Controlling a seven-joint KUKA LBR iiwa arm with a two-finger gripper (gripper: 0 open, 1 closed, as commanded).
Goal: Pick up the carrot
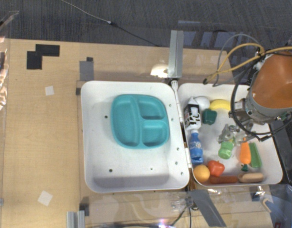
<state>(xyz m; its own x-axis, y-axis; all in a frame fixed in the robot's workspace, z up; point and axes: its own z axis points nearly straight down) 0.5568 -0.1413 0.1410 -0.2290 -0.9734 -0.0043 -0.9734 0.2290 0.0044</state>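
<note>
Carrot (245,153) down in the right bin (277,167), near its front-right corner — not in my grip.

It lies roughly along the bin's depth, touching a dark green vegetable (255,156) on its right, with a tan sausage-shaped piece (250,177) just in front. To its left, a light green cup-like item (226,149); further left, a red tomato (215,166), an orange fruit (201,173) and a blue bottle (195,147) along the bin's left wall. A banana (220,105), a green block (209,117) and a black-and-white item (193,114) sit toward the back. My gripper (230,133) hangs just above the light green item, beside the carrot, not touching it — can't tell how wide my jaws stand. Left bin (96,175) carries a teal divided tray (139,120).
</note>
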